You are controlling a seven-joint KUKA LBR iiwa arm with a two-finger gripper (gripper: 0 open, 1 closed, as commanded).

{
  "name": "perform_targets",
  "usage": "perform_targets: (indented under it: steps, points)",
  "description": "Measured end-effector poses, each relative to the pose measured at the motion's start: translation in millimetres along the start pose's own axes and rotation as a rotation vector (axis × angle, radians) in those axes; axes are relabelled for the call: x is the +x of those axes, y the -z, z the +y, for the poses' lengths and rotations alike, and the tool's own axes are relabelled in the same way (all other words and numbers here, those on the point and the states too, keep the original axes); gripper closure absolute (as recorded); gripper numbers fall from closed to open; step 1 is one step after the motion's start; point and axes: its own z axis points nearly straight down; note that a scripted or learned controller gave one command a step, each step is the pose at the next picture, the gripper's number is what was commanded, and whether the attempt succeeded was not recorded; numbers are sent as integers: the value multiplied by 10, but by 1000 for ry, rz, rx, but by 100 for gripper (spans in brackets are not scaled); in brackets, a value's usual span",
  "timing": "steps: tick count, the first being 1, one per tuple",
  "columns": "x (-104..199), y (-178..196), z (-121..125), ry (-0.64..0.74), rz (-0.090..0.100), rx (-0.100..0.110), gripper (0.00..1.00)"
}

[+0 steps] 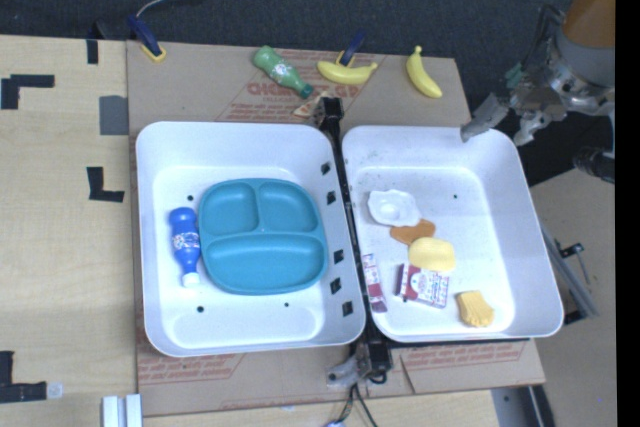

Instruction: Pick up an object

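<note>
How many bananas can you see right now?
2. Both lie on the cardboard behind the bins: one banana beside the green bottle, the other banana further right, above the right bin.

The right bin (505,177) is holding 6 small things, all lying loose toward its front left. A white moulded piece (391,207) is lying nearest the middle, with a tan flat piece (411,234) touching its lower edge. Just below, a pale yellow rounded object (432,255) is resting against a red and white carton (427,287). A slim red and white packet (372,279) is lying along the left wall. A yellow lumpy item (475,308) is sitting apart, near the front wall.
</note>
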Motion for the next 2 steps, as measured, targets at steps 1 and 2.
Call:
perform_targets:
  steps: [1,2]
  points:
    - [589,-1268,-92,0,2,4,0]
    - [837,-1792,-462,0,0,-3,0]
